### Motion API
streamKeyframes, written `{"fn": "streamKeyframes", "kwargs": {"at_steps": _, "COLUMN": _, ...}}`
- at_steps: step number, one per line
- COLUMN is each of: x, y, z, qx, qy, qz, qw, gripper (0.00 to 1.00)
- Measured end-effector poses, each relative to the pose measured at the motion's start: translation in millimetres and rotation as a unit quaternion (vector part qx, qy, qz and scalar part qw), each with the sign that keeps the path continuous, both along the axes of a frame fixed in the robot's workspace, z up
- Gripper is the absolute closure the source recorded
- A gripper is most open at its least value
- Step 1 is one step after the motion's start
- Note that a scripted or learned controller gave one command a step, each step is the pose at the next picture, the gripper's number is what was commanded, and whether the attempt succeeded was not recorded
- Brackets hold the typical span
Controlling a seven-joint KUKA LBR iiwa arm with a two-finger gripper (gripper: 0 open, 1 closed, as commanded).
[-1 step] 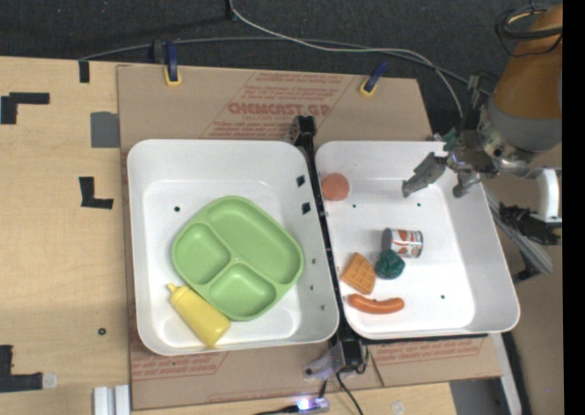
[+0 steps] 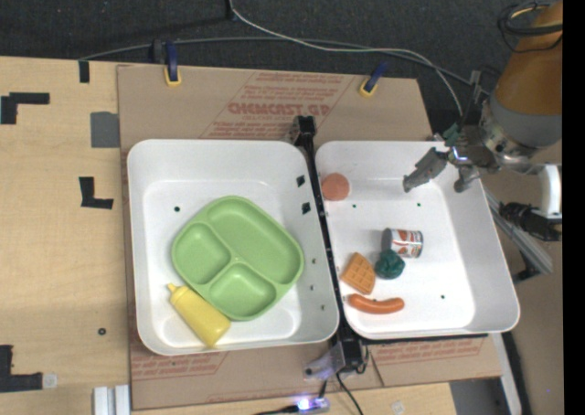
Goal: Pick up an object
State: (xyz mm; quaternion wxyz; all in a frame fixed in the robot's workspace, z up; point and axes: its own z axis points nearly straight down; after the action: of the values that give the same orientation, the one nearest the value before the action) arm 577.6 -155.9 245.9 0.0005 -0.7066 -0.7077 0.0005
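Observation:
My gripper [image 2: 441, 175] hangs over the upper right corner of the right bin [image 2: 475, 249], its two fingers spread apart with nothing between them. Below and left of it in that bin lie a small can [image 2: 403, 242], a dark green lump [image 2: 390, 265], a waffle piece [image 2: 358, 272] and a hot dog [image 2: 375, 305]. A pinkish ball [image 2: 336, 186] sits near the bin's upper left corner. The can is the nearest object, well below the fingers.
The left bin [image 2: 146, 221] holds a green divided plate [image 2: 239, 257] and a yellow mustard bottle [image 2: 197, 314] at its lower left. A black divider clip [image 2: 304, 130] sits between the bins. Cables run across the dark background at the top.

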Motion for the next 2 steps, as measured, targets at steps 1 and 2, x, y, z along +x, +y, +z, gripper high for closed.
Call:
{"fn": "streamKeyframes", "kwargs": {"at_steps": 1, "x": -4, "y": -5, "z": -63, "qx": 0.0001, "qy": 0.003, "qz": -0.001, "qw": 1.0, "gripper": 0.0}}
{"fn": "streamKeyframes", "kwargs": {"at_steps": 2, "x": 1, "y": -1, "z": -126, "qx": 0.0002, "qy": 0.003, "qz": 0.0, "qw": 1.0, "gripper": 0.0}}
